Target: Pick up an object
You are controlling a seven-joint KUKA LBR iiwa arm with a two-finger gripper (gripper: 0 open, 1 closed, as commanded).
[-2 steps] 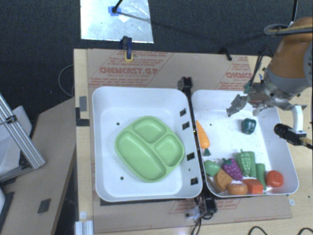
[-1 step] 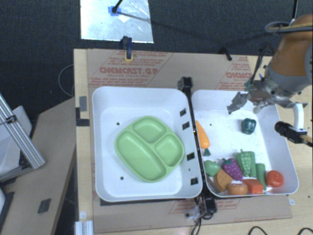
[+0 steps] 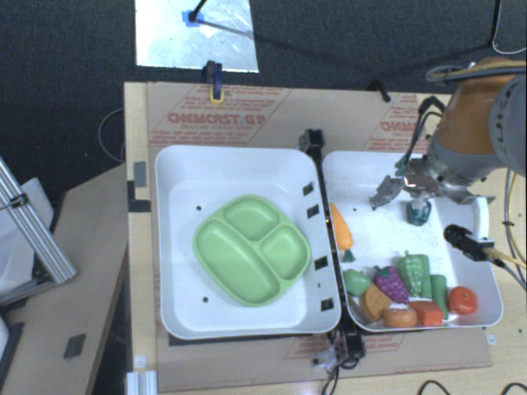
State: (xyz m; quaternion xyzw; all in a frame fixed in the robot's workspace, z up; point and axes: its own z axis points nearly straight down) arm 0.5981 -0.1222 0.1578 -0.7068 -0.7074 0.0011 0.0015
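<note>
Overhead, the grey two-finger tool (image 3: 401,189) hangs with fingers spread above the right shallow white bin (image 3: 366,171), near a small teal object (image 3: 419,212), pinching nothing.

Green plate (image 3: 251,249), white bins (image 3: 239,161), orange carrot (image 3: 341,229), purple grapes (image 3: 393,284).

right bin (image 3: 362,171): back floor open | toy food (image 3: 408,290) crowds front | carrot (image 3: 340,229) by left wall

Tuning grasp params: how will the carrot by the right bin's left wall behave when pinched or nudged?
The carrot looks like glossy moulded plastic: probably rigid, light, a bit slippery. Its tapered round body may roll or squirt from the fingers. It lies against the right bin's wall, which likely crowds one finger.
</note>
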